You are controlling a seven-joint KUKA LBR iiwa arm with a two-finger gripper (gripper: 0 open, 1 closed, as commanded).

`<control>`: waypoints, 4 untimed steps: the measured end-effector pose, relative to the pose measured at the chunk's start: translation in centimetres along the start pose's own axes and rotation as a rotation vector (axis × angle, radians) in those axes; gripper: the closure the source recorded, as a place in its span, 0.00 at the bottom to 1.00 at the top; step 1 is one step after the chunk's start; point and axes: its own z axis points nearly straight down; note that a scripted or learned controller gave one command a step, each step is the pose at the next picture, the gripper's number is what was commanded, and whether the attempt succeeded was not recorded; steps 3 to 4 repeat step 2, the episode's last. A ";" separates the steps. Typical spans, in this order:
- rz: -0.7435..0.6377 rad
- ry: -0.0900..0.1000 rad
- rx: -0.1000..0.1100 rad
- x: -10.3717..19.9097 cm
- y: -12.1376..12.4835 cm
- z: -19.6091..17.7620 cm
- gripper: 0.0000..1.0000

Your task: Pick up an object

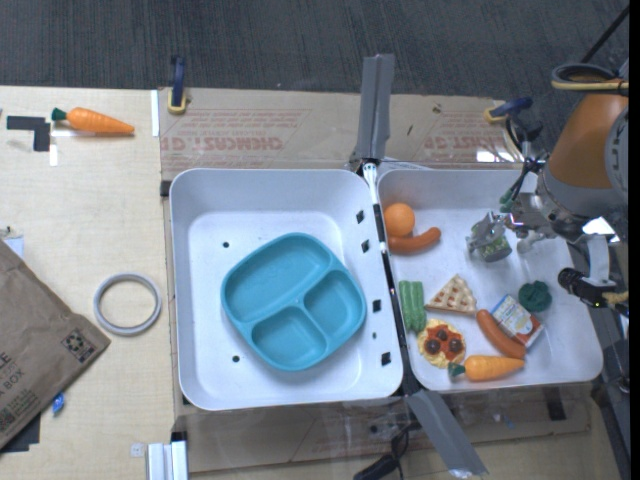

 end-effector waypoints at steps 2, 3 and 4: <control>0.115 -0.001 0.002 2.9 -3.3 -10.9 1.00; 0.115 -0.001 0.002 2.9 -3.3 -10.9 1.00; 0.115 -0.001 0.002 2.9 -3.3 -10.9 1.00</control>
